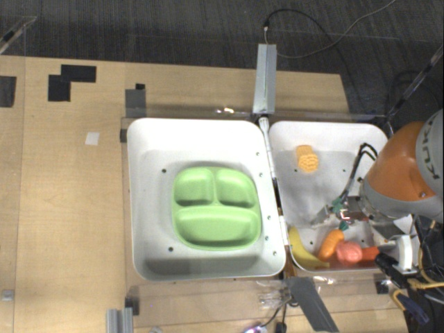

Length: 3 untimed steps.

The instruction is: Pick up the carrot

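The carrot (331, 244) is a short orange piece lying at a slant near the front wall of the right bin (326, 136). A yellow banana (304, 252) lies at its left and a red-pink fruit (350, 254) at its right, both close against it. My gripper (340, 218) hangs just above the carrot's upper end, under the orange-banded wrist (397, 168). Its fingers are spread apart and open, with nothing held between them.
An orange waffle-like piece (307, 158) lies toward the back of the right bin. The left bin (149, 151) holds a green divided plate (215, 208). The bin's front wall and right wall stand close to the gripper.
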### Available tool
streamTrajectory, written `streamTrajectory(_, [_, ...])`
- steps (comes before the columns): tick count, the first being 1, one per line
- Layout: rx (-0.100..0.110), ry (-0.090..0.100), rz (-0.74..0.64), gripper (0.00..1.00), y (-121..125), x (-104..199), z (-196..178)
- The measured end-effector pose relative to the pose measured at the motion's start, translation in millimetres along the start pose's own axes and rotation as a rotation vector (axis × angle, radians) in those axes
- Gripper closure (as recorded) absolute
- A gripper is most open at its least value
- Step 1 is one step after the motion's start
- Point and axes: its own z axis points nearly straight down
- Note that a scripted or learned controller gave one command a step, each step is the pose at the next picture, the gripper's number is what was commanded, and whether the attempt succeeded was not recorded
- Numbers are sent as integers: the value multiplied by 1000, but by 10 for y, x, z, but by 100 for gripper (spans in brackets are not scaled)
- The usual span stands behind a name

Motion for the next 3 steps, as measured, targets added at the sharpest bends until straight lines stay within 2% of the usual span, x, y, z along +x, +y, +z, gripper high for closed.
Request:
streamTrajectory(1, [-4, 0, -152, 0, 16, -13, -6])
streamTrajectory(2, [9, 4, -182, 0, -24, -32, -305])
streamTrajectory(3, [10, 4, 176, 0, -24, 84, -28])
